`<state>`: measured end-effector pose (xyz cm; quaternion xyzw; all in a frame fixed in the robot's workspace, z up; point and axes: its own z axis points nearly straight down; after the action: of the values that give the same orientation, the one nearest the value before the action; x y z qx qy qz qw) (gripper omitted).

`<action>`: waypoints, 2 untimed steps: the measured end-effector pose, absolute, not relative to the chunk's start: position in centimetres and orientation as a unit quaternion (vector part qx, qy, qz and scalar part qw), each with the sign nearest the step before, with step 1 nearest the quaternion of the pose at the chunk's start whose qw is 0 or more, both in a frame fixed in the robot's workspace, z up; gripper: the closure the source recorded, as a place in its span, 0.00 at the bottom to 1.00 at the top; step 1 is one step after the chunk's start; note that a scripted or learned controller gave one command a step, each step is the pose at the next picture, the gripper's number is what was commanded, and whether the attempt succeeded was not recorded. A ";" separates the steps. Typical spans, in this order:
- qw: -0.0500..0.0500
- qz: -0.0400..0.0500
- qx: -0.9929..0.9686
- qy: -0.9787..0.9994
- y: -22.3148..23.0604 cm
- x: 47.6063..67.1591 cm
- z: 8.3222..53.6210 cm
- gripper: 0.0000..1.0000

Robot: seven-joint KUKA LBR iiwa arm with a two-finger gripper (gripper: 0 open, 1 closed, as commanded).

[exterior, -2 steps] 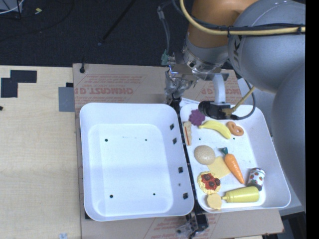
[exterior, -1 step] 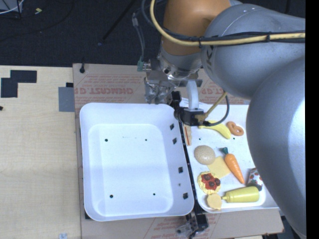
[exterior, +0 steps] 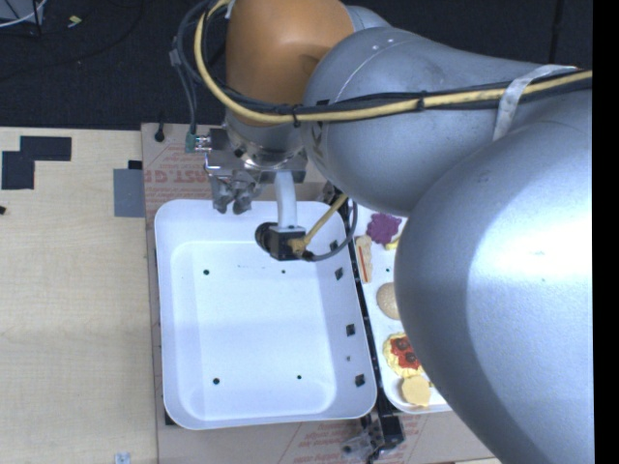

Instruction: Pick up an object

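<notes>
We see the grey two-finger gripper (exterior: 234,199) poised over the far rim of the left shallow white plastic bin (exterior: 184,356), its short metal fingers hanging slightly apart with nothing between them, so we read it as released. The small objects to pick lie in the right shallow white plastic bin (exterior: 387,380): a purple jagged toy (exterior: 384,227), a tan round piece (exterior: 388,301), a red-and-yellow piece (exterior: 400,353) and a yellow round piece (exterior: 416,391). We judge that no grasp has begun; the next move calls for travelling right, over those objects, then descending.
</notes>
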<state>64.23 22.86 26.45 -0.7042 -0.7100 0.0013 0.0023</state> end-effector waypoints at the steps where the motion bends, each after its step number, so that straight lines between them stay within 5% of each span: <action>1: -0.004 -0.006 -0.707 -0.708 20.4 64.5 41.4 1.00; 2: -0.002 -0.006 -0.705 -0.710 24.6 61.8 54.8 1.00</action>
<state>61.83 24.56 54.76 -0.7045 -0.7097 -0.0062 -0.0019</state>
